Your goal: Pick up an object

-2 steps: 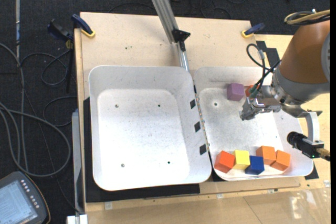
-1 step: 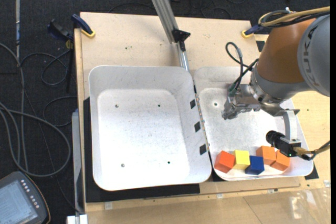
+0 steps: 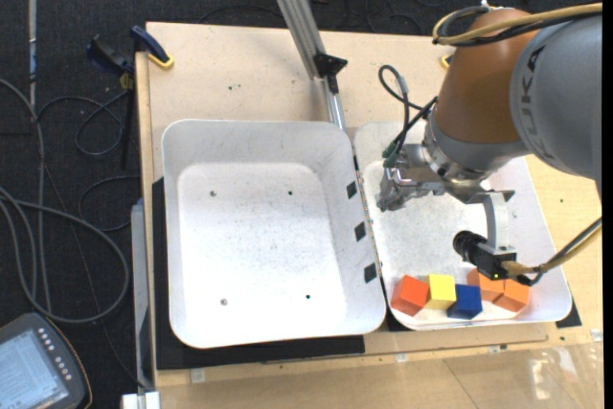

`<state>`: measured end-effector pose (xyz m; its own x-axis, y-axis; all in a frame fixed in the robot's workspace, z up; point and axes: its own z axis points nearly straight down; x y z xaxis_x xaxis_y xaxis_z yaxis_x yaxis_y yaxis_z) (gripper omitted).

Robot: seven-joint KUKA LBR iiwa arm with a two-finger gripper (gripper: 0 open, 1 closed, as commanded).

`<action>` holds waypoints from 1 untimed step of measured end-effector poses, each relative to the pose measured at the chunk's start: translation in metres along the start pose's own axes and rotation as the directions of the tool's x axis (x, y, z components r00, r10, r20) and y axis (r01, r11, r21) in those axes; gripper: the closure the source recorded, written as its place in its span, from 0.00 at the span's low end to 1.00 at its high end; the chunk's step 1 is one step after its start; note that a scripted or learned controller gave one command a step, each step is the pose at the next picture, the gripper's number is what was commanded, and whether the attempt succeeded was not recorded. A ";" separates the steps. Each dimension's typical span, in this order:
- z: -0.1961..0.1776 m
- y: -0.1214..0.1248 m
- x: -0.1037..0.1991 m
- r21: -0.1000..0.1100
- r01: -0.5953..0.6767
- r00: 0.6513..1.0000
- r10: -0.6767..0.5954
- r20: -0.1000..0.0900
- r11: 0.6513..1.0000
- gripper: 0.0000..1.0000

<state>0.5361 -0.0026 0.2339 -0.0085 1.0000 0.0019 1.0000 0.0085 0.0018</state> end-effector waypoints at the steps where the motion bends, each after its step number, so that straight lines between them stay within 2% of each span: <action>1: -0.004 -0.003 0.047 0.001 0.000 1.000 0.000 0.000 1.000 1.00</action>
